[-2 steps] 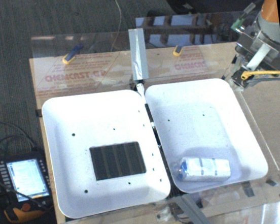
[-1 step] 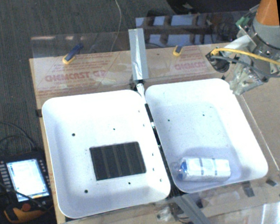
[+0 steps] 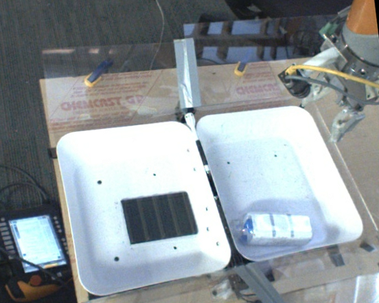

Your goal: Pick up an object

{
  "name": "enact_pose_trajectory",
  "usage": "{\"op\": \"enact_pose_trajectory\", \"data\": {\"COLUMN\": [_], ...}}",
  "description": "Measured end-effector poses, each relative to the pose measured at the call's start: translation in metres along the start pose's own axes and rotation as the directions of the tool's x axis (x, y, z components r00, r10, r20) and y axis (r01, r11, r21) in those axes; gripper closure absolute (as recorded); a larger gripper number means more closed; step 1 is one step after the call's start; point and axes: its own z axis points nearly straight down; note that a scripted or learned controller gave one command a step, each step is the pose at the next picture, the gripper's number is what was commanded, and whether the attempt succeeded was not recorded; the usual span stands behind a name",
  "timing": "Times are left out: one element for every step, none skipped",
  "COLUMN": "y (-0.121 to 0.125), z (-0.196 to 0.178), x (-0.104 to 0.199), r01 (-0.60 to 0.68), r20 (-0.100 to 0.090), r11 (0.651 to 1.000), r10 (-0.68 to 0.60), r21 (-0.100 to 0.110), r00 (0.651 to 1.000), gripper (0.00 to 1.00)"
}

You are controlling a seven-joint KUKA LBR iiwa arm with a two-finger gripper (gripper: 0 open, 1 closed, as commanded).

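Nothing picked yet: the gripper (image 3: 347,122) hangs empty, fingers slightly apart, outside the right bin's (image 3: 329,157) far right rim, while the white-and-blue packet (image 3: 277,228) lies flat at that bin's near edge and a dark ribbed panel (image 3: 159,217) sits in the left bin (image 3: 84,196).

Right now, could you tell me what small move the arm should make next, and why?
Probably move the tool left and toward the near edge, over the white bottle. The tool sits off the right bin's far right corner, apart from the bottle lying on its side near that bin's front wall. The dark flat panel in the left bin looks harder to grip.
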Motion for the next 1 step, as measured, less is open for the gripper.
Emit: {"op": "enact_pose_trajectory", "data": {"y": [0.0231], "z": [-0.0642], "x": [0.0083], "r01": [-0.011], "r20": [-0.002], "r11": [1.0], "r10": [0.011], "r21": [-0.001], "r00": [1.0], "gripper": [0.0]}}
